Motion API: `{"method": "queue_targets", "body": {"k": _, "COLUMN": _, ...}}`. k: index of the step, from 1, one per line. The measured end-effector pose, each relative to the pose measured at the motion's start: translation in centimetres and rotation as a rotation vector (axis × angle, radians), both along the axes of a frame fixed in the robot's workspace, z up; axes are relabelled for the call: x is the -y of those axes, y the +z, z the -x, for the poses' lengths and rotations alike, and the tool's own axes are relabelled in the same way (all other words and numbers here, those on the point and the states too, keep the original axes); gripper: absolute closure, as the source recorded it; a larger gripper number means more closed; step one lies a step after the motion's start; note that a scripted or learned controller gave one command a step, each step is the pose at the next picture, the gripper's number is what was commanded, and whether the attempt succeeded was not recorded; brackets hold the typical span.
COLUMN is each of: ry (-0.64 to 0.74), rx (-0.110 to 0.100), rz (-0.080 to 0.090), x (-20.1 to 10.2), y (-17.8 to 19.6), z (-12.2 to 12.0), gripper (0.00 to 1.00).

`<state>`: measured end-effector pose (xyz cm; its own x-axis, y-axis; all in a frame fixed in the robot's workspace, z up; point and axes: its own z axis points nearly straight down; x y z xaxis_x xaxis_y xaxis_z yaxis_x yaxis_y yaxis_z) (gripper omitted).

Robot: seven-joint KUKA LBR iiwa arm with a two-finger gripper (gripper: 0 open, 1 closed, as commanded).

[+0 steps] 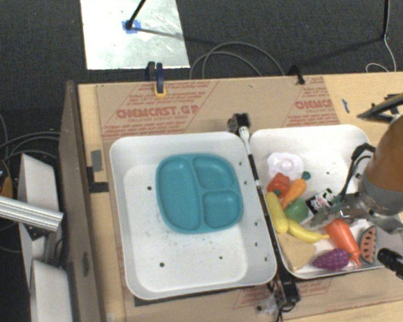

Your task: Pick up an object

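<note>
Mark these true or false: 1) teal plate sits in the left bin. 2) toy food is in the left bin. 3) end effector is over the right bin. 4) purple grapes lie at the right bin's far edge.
1) The plate sits in the left bin. True.
2) The toy food is in the left bin. False: banana, carrot and the rest lie in the right bin.
3) The end effector is over the right bin. True.
4) The grapes lie at the far edge. False: near edge.

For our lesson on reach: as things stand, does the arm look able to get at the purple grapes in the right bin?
Probably yes. The purple grapes lie uncovered near the right bin's front edge, close under the arm. A toy carrot lies beside them, which may crowd a grasp.
</note>
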<state>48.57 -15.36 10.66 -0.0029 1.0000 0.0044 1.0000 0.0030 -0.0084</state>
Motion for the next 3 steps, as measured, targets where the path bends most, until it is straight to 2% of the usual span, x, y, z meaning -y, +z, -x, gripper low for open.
{"method": "queue_targets", "body": {"k": 1, "ry": -0.003, "rx": 0.007, "rz": 0.004, "x": 1.9, "y": -2.4, "z": 0.0, "gripper": 0.00}}
{"method": "queue_targets", "body": {"k": 2, "ry": 0.002, "rx": 0.028, "rz": 0.012, "x": 3.6, "y": 14.3, "z": -2.6, "gripper": 0.00}}
{"method": "queue_targets", "body": {"k": 3, "ry": 0.003, "rx": 0.015, "rz": 0.004, "x": -0.1, "y": -0.4, "z": -1.1, "gripper": 0.00}}
